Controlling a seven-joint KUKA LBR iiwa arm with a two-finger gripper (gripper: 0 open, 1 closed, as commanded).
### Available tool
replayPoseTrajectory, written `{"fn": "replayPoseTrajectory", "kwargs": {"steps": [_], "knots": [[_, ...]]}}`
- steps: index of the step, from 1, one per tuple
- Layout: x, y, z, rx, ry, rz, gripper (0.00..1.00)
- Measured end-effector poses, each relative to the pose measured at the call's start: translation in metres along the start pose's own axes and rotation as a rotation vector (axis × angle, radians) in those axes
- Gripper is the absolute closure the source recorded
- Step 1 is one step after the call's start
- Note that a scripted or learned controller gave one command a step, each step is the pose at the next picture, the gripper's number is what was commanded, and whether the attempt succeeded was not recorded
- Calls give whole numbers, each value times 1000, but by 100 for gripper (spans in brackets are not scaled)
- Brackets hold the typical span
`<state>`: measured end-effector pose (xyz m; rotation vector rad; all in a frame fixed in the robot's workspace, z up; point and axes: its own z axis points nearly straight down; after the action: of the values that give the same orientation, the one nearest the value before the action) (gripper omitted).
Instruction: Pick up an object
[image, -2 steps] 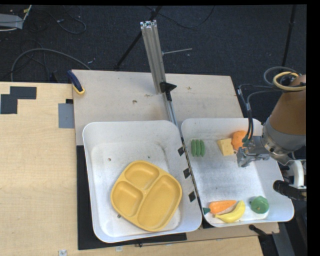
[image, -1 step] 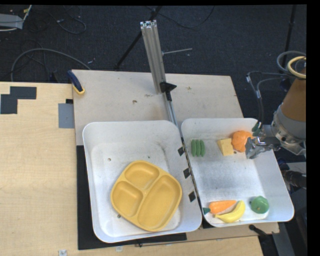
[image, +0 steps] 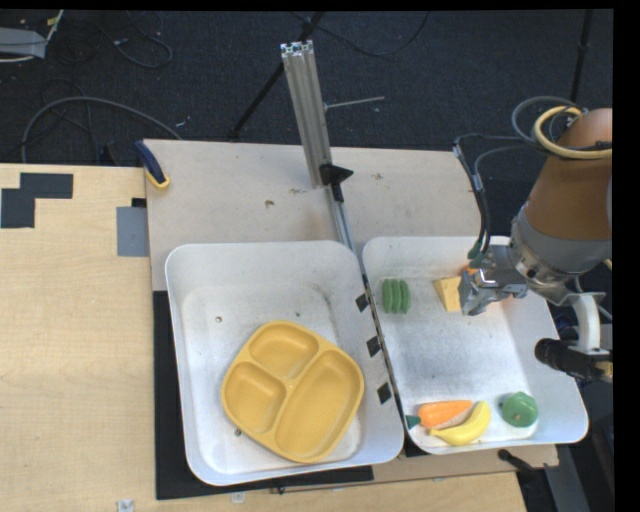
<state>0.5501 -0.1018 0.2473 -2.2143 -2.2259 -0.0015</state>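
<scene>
Hand (image: 481, 297) beside yellow wedge block (image: 449, 293); finger state unclear.

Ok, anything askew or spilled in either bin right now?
Nothing spilled. The yellow divided tray sits skewed in the left bin. In the right bin, carrot, banana and green fruit crowd the near edge.

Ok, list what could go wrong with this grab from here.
1. The claw sits right beside the yellow wedge near the right bin's far wall; it may nudge the wedge rather than close around it.
2. The wedge could get pushed toward the green ridged piece.
3. The carrot, banana and green round piece crowd the near rim, making a retry there awkward.
</scene>
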Motion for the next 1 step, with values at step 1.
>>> {"fn": "replayPoseTrajectory", "kwargs": {"steps": [1], "knots": [[54, -7, 13, 4, 1, 1, 100]]}}
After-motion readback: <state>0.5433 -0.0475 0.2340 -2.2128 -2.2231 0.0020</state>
